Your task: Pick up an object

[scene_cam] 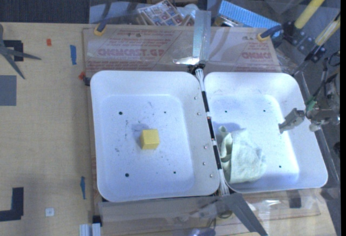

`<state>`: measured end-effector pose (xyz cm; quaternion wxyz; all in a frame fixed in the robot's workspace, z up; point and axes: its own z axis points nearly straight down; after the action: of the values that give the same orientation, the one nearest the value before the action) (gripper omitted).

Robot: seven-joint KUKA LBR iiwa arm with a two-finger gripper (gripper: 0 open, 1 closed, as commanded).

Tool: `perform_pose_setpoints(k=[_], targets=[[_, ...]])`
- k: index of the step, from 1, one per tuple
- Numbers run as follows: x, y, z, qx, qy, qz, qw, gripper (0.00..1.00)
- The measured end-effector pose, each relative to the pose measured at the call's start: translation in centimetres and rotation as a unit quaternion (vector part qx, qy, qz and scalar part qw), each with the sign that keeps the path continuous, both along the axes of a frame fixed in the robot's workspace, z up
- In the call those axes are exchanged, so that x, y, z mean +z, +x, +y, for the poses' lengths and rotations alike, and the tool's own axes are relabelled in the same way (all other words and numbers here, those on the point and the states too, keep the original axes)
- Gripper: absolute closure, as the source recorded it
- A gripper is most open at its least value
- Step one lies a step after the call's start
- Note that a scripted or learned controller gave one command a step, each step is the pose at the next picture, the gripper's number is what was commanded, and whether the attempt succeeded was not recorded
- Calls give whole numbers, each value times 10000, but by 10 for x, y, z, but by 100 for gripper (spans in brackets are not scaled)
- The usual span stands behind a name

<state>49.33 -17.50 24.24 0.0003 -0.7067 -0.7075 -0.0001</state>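
Gripper point(289, 120) is hanging over the right bin point(303, 94), well to the right of the divider point(204, 116) where the two white bins are meeting. It is reaching in from the far side of that bin and is angling down toward the divider. Nothing is showing in its grasp. Whether it is spread or pressed together cannot be told, since it is showing only as a small grey shape against the white floor.

A pale cloth point(241, 155) is lying crumpled in the right bin, just beside the divider on its right. The folded edge of the cloth is running close along the divider toward the near end, and the cloth is sitting apart from the gripper, nearer the divider than the gripper is.

A yellow block point(150, 139) is resting on the floor of the left bin point(102, 94), left of the divider and well apart from it, roughly level with the cloth on the other side. Dark specks are dotting the bin floor around the block.

Beyond the far end of the divider, a clear sheet with red lettering point(140, 48) is lying flat behind both bins. A yellow clamp point(100, 28) is sitting at the sheet's corner, far to the left of the divider. A strip of blue tape point(73, 55) is sticking to the wooden bench point(43, 121), farther left again.
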Motion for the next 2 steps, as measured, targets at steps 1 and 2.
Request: perform_pose_setpoints(k=[1, 2], targets=[[-30, 53, 64, -1535, -6, -10, 9882, 0], [-152, 132, 57, -2133, -8, -18, 9770, 0]])
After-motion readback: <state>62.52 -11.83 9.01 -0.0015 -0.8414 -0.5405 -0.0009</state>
